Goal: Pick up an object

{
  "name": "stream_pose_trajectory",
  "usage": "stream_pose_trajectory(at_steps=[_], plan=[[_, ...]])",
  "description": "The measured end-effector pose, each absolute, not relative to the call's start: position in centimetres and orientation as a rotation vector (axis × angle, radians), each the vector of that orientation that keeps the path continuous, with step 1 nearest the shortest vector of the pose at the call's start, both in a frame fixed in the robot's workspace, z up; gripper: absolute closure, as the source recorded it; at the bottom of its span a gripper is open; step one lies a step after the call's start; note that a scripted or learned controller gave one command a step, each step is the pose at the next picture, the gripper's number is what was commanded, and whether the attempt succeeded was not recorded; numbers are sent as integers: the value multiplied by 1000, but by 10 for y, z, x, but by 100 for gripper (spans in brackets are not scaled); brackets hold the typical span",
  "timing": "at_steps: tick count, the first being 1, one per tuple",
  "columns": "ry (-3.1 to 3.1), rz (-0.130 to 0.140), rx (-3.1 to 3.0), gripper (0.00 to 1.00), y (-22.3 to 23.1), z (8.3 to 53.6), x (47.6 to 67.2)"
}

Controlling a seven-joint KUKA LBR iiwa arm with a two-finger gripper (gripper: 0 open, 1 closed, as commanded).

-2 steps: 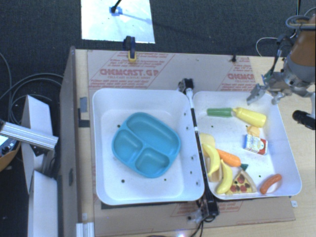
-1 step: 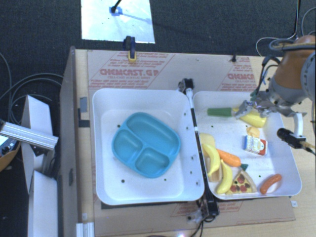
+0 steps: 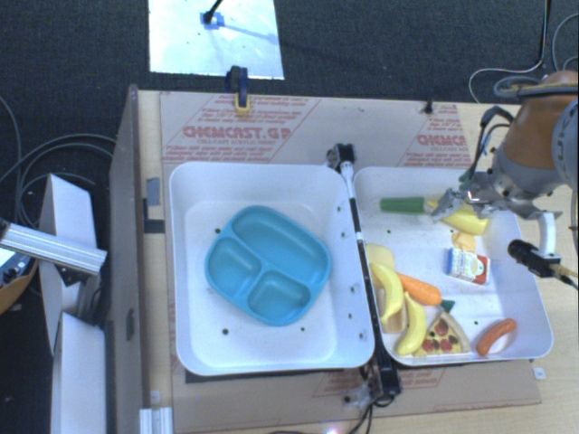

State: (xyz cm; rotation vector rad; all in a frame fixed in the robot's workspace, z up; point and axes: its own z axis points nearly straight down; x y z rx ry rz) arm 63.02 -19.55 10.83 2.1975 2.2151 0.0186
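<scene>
Reaching over the far right edge of the right bin (image 3: pixel 541 331): grey, orange-banded arm (image 3: pixel 541 138). Sat alongside, left of that bin: second white bin (image 3: pixel 185 242) with blue divided plate (image 3: pixel 267 263). Hovered touching or just above a yellow toy (image 3: pixel 470 223) in the right bin's far half: gripper (image 3: pixel 466 204); could not tell whether open or closed. Lay elsewhere in the right bin: bananas (image 3: pixel 392 289), green piece (image 3: pixel 403 204), carrot (image 3: pixel 420 287), sausage (image 3: pixel 496 335).
</scene>
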Motion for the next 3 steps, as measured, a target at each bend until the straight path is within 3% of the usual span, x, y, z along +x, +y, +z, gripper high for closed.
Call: stream_pose_trajectory(at_steps=[1, 2, 3], plan=[[2211, 17, 2195, 100, -198, 120, 630], [2211, 22, 2192, 0, -197, 121, 632], [2217, 2, 2218, 0, -193, 86, 585]])
